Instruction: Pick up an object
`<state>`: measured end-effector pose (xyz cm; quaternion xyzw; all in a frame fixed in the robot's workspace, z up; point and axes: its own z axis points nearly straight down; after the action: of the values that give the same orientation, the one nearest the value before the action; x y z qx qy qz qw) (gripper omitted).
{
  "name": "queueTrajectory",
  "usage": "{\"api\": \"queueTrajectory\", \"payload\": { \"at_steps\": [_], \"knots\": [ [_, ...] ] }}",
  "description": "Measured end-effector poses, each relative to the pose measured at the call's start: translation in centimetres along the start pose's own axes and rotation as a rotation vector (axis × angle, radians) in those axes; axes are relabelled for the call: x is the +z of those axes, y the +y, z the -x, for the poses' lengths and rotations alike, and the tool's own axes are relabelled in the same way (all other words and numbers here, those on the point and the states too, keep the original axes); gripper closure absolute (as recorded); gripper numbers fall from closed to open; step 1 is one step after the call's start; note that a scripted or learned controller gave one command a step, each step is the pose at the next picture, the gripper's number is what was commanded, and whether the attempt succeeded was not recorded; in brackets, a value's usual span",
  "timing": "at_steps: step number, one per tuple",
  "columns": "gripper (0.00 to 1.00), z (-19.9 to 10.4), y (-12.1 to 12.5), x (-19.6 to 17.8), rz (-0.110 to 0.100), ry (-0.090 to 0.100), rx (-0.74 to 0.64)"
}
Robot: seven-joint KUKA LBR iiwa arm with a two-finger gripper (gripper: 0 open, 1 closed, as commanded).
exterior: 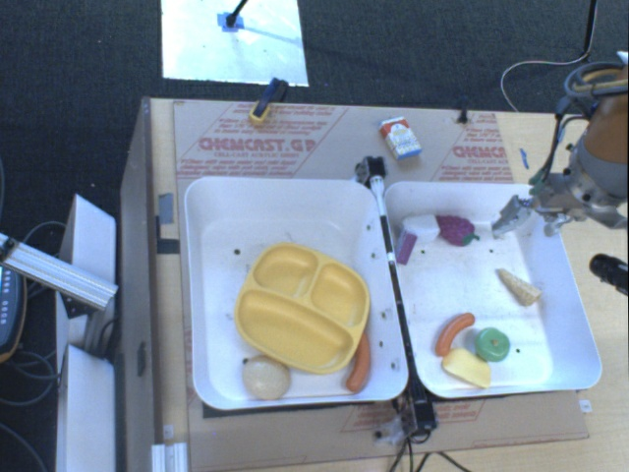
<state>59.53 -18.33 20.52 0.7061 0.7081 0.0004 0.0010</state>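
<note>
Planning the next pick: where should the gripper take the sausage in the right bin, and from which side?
Probably across the middle of the sausage, coming straight down. It lies flat and slanted, with bare floor along its upper-left side; the green piece and yellow piece crowd its lower end.

My desk [324,136] fills the centre of the frame; its top is a tan board printed with red lettering, edged by a pale frame along the left and lower sides. Around it lies a dark carpeted floor [79,57], seen along the top and left of the frame. At upper centre a pale square sheet [201,42] lies on the floor, with a thin dark rod meeting a small blue mark on it. At far left stands a white box-shaped unit [88,264] crossed by a silver rail [59,271], with dark cables beside it. A white cable [536,72] loops at upper right. Lighting is even, without hard shadows.
</note>
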Motion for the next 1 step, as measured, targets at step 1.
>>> {"api": "queueTrajectory", "payload": {
  "at_steps": [1],
  "knots": [
    [0.0,-3.99,-6.33,8.68,-0.003,0.001,0.002]
  ]
}}
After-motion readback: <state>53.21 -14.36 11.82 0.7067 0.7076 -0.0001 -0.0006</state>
